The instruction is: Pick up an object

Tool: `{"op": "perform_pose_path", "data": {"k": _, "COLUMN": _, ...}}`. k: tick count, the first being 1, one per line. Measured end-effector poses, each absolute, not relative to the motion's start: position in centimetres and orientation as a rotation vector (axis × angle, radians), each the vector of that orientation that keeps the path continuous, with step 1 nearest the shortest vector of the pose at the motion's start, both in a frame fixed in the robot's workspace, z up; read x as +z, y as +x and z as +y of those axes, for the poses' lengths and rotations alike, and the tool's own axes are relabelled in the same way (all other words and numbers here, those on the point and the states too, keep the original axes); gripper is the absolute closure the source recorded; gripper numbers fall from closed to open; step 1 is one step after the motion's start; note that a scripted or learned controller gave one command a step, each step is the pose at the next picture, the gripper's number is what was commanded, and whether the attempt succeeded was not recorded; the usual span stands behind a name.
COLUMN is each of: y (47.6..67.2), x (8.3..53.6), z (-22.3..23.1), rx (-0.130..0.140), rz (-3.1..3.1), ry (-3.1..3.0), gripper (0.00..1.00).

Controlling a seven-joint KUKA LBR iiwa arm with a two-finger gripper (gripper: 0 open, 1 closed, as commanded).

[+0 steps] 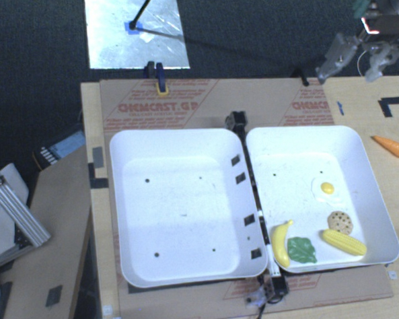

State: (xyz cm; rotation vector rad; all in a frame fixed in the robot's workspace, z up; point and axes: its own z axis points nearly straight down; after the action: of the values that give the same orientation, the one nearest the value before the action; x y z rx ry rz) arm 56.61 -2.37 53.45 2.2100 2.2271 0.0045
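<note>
Whether the hand (355, 61) is released cannot be told. Glossy plastic foods are seen in the right bin (369, 172): a curved banana (280, 243), a ridged corn cob (344, 242).

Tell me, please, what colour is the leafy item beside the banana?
Green, seen clearly in the camera view: leaf touching banana.

The gripper (355, 63) hangs at the upper right of the camera view, raised high. Its two pale fingers (330, 61) point down and stand spread apart with nothing between them. The wrist above is cut off by the frame.
</note>
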Motion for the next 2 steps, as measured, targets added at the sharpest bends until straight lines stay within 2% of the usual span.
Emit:
{"op": "perform_pose_path", "data": {"k": 1, "y": 48.3, "x": 53.6, "z": -1.0, "rx": 0.004, "rz": 2.228, "ry": 2.215, "gripper": 0.0}}
{"op": "perform_pose_path", "data": {"k": 2, "y": 48.7, "x": 54.7, "z": -1.0, "rx": 0.008, "rz": 2.228, "ry": 2.209, "gripper": 1.0}}
